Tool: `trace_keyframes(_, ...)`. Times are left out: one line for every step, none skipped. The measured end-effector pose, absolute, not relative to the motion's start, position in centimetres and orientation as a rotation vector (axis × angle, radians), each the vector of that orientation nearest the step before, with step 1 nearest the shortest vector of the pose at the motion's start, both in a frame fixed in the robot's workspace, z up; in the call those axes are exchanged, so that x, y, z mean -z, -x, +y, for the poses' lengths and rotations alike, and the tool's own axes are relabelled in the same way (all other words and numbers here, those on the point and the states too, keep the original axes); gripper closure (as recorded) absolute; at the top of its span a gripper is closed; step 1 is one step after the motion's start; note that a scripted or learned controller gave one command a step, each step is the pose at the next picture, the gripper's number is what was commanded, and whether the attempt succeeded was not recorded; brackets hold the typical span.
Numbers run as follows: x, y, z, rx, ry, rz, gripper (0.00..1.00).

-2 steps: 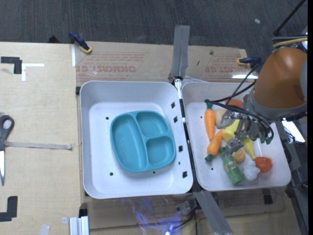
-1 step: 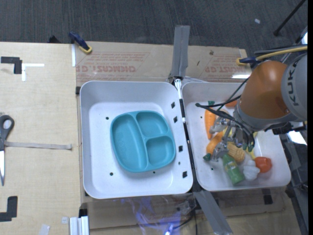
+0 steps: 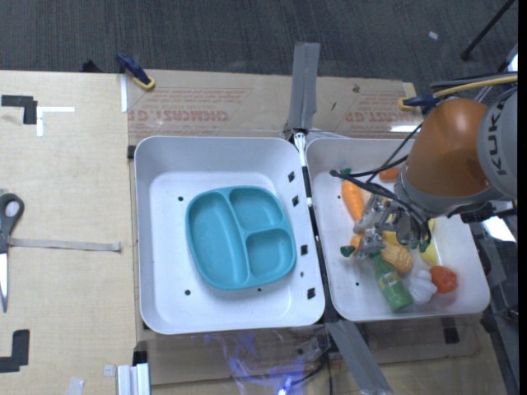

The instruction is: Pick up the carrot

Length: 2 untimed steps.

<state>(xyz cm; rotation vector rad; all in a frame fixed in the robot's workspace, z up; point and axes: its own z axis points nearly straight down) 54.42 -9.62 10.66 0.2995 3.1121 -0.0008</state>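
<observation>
Right now the arm (image 3: 449, 151) reaches in from the right, over the right bin (image 3: 469, 303). Gripper (image 3: 375, 229) hangs low inside that bin, metal parts just right of the carrot (image 3: 352, 199). Can't tell how the pincer is set; too much clutter and blur around it.

Carrot lies in the right bin's upper-left part, near the divider w/ the left bin, orange, long axis running roughly up-down in view, dark green top at its upper end. It's on the bin floor, just beside the gripper; touching or not, can't tell.

Other stuff in the right bin: corn (image 3: 398, 258) just below-right of the gripper, green bottle (image 3: 392, 286) below that, a white piece (image 3: 422, 286) and red tomato (image 3: 443, 279) toward the lower-right corner. Yellow bit (image 3: 428, 252) right of the corn.

Left bin (image 3: 156, 245) holds a blue tray (image 3: 240, 237) w/ three compartments, sitting about centre, tilted a little. Scissors (image 3: 8, 220) lie on the bench at far left, well apart from both bins.
</observation>
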Motion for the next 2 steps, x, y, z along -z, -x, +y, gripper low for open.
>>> trace_keyframes(-19.23,-52.57,-1.61,-0.001,-0.482,3.100,1.00)
trace_keyframes(-20.17,-52.76,-1.62,0.000,-0.478,3.097,1.00)
